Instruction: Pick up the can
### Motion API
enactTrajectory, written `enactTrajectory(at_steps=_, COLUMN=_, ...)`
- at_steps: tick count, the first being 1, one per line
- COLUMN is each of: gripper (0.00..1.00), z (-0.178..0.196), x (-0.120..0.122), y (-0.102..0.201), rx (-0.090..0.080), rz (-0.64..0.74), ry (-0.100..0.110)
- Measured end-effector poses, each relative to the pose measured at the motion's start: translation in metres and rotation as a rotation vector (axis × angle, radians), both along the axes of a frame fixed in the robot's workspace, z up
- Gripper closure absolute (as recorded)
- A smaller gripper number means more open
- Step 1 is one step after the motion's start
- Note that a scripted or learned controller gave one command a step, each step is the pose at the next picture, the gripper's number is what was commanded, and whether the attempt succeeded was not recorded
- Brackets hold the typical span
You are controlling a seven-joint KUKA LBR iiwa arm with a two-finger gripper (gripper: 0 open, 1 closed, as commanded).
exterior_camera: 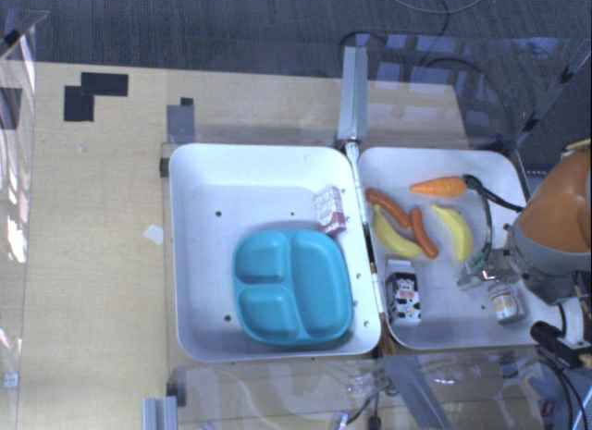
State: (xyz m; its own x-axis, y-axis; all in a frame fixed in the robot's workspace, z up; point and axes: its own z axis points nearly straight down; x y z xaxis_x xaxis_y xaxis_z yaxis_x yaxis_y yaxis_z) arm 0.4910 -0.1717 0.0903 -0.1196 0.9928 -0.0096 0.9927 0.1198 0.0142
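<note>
A small can with a white and pink label and a red end lies on its side in the left bin, against its right wall. It sits just above the blue tray. My gripper hangs low over the right bin, below the grey wrist with its orange band. It is far to the right of that can. A small pale round container stands just right of and below the gripper, apart from it.
A blue three-compartment tray takes up the lower part of the left bin. The right bin holds a carrot, two sausages, two bananas and a black-and-white carton. A black cable runs to the wrist.
</note>
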Motion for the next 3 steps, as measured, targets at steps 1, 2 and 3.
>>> enactTrajectory(at_steps=1, gripper=1.0, z=0.077, x=0.022, y=-0.017, rx=0.01, rz=-0.379, ry=0.009)
enactTrajectory(at_steps=2, gripper=0.0, z=0.077, x=0.022, y=-0.017, rx=0.01, rz=-0.379, ry=0.009)
enactTrajectory(at_steps=3, gripper=0.0, z=0.005, x=0.001, y=-0.024, rx=0.01, rz=-0.361, ry=0.009)
